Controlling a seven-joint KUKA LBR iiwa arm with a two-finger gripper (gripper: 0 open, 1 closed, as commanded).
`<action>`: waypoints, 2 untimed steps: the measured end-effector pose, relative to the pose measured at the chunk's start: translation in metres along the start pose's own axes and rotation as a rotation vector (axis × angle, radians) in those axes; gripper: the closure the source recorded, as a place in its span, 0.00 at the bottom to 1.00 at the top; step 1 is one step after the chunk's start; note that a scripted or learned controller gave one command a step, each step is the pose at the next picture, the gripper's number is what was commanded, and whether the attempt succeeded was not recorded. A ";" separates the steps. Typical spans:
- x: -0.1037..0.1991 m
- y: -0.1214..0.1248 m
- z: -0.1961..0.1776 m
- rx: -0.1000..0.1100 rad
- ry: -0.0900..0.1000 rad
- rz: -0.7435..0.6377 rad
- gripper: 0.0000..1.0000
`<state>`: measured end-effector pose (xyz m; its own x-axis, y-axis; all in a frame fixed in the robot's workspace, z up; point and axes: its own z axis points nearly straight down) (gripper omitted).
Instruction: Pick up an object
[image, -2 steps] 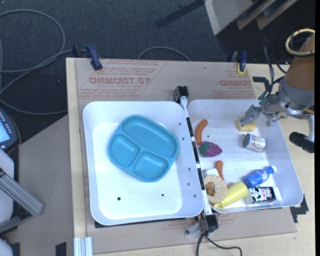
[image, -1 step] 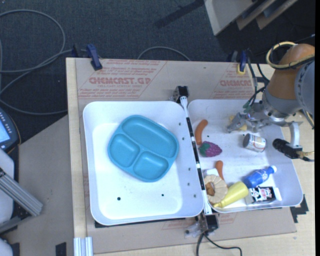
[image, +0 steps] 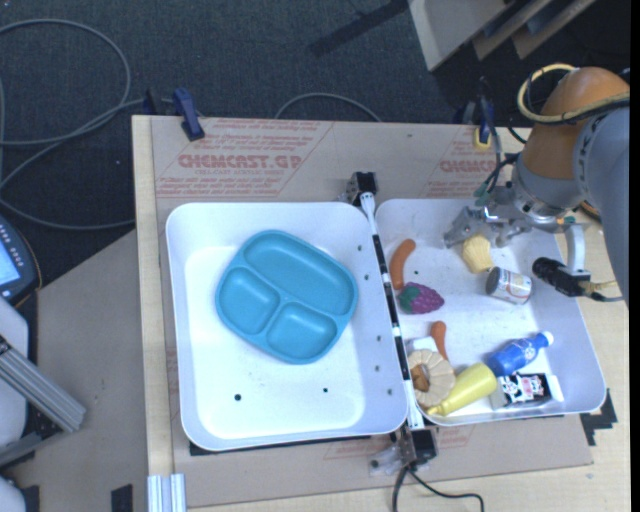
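Note:
My gripper (image: 480, 228) hangs low over the far part of the right bin (image: 580, 330), reaching in from the upper right. Just below it lies a pale yellow lump (image: 478, 253), touching or nearly touching the gripper's tip. To the right of the lump a small silver can (image: 510, 285) lies on its side. An orange sausage shape (image: 401, 260) and a purple grape bunch (image: 422, 297) rest near the bin's left wall. Nothing shows lifted off the bin floor.
Nearer the front of the right bin lie a small orange piece (image: 439, 338), a blue bottle (image: 517, 355), a yellow squeeze bottle (image: 465, 390), a black-and-white box (image: 525, 388) and a tan round item (image: 425, 370). The left bin (image: 200, 400) holds a blue divided plate (image: 287, 295).

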<state>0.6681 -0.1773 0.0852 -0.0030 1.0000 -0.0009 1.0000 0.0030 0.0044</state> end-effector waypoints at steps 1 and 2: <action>-0.001 0.000 -0.011 -0.002 -0.002 0.000 1.00; 0.066 0.000 -0.048 0.000 0.001 -0.003 1.00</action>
<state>0.6682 -0.1111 0.1333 -0.0064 1.0000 0.0003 1.0000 0.0064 0.0041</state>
